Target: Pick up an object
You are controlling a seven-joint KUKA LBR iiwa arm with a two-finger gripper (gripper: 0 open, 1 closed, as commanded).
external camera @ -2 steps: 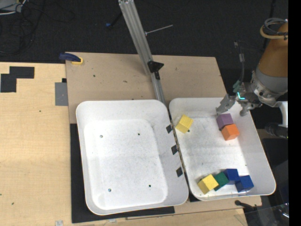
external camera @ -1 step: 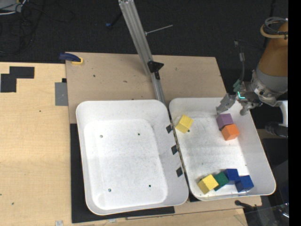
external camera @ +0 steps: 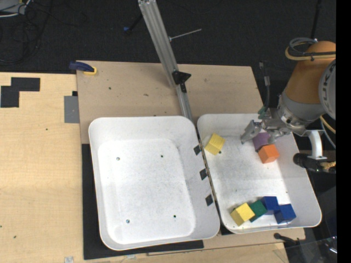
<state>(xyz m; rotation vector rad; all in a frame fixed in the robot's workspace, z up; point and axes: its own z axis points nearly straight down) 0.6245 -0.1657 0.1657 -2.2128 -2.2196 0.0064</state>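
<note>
My gripper hangs low over the upper right part of the right bin, and its fingers are spread open. A purple block sits just under and between the fingertips, resting on the bin floor. An orange block lies right beside the purple one, on its lower right. A yellow block lies alone near the bin's left wall.
Along the right bin's front edge sit a yellow block, a green block and two blue blocks. The left bin is alongside. A metal rail slants down between the bins.
</note>
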